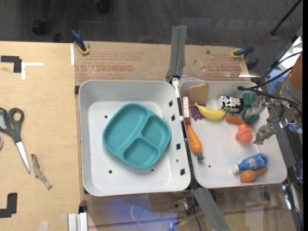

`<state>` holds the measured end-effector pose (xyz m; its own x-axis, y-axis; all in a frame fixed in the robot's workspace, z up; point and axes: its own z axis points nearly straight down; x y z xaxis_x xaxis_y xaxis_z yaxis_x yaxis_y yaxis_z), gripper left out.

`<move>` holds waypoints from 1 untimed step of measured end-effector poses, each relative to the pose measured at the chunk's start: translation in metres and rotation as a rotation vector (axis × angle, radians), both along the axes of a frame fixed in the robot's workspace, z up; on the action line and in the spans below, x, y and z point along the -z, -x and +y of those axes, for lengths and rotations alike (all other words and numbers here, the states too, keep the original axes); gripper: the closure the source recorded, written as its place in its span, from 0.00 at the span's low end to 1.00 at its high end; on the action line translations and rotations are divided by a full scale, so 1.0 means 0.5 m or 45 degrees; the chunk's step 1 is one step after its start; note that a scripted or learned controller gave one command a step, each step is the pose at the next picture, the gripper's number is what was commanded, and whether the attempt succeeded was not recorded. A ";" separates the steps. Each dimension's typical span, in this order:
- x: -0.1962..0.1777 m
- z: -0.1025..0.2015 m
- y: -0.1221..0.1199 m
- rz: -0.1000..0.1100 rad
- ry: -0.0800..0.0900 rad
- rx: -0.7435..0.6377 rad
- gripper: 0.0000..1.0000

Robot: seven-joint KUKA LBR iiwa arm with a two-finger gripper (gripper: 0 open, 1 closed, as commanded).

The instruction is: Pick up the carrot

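Carrot (193,139) lay in right bin (226,177), hard against its left wall, at about 9 o'clock of that bin. Long axis ran from 11 o'clock to 5 o'clock: blunt orange end up toward 11, dark green stub down toward 5. Lay flat, apart from end effector (265,130).

Surface (38,129) was pale brown board, with scissors (15,134) at 9 o'clock of the view and a small strip of scrap (41,172) just below them. Black tape marks (10,64) sat at 10 and 7 o'clock. Cardboard sheet (115,64) lay behind both bins, held by clamps (81,43) at 11 and 1 o'clock. Beyond, dark carpet (144,8) and a chair base (72,4) at 12 o'clock.

Carrot looked short, tapered, bright orange, with small green top; plainly a toy.

Left bin (91,177) held a teal divided plate (137,135). Right bin also carried a banana (210,111), a purple bit (195,112) and tan block (198,93) at 11 o'clock, a black-and-white toy (231,103), a teal piece (249,104), an orange-red piece (236,120), a pink lump (244,133), and at 5 o'clock a blue bottle (252,162) touching an orange lump (249,175).

End effector hovered at 3 o'clock of right bin, beside pink lump; fingers looked spread, nothing between them.
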<state>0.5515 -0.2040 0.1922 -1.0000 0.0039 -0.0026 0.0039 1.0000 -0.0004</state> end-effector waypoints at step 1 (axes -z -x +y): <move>0.109 0.152 0.022 0.000 -0.001 0.087 0.00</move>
